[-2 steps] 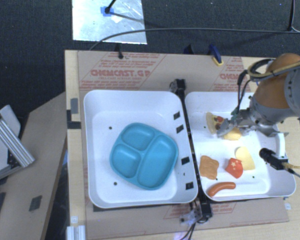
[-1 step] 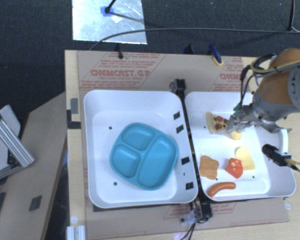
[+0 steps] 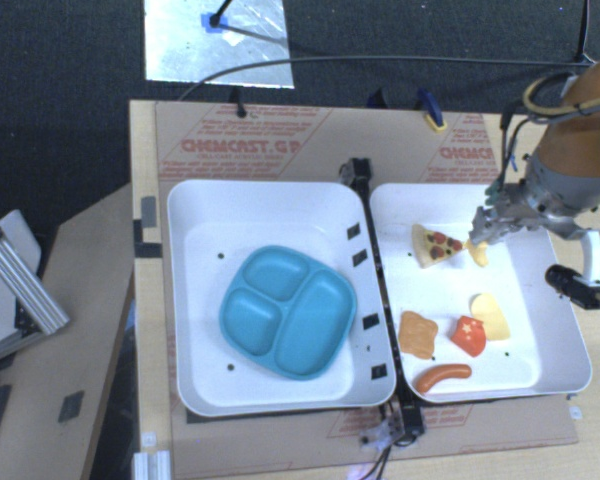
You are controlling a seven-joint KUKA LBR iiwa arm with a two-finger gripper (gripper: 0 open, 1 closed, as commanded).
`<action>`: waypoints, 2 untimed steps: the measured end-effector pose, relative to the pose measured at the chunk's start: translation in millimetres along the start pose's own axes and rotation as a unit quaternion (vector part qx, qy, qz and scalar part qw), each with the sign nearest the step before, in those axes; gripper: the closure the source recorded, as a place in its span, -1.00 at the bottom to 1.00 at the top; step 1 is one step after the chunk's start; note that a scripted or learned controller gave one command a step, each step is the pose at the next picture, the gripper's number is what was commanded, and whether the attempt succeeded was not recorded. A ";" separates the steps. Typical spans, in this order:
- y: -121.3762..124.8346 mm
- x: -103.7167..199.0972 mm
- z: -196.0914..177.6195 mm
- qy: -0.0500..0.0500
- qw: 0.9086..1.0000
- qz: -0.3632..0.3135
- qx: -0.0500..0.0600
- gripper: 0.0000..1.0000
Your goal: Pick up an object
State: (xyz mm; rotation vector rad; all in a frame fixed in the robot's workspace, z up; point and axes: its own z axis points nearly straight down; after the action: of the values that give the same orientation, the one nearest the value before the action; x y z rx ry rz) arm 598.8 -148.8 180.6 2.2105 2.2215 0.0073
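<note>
The arm [image 3: 580,138] runs off the right edge, so its upper links are cut away. The gripper [image 3: 483,230] is small and dim against the right bin [image 3: 570,368]; its fingertips blur together. A small yellow piece [image 3: 479,256] lies partly under them, perhaps touching. At the left edge, a metal frame [image 3: 15,278] is cut off.

Grey arm [image 3: 570,158] from right, wrist angled down-left.
</note>
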 end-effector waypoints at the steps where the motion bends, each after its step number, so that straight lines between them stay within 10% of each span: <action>1: 1.8 -0.3 -33.2 0.000 1.000 0.000 0.002 1.00; 2: -3.7 55.2 -26.0 0.002 1.000 -0.002 0.004 1.00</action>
State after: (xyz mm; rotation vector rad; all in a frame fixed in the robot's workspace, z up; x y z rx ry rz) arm 594.7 -93.6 206.4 2.2113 2.2327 0.0025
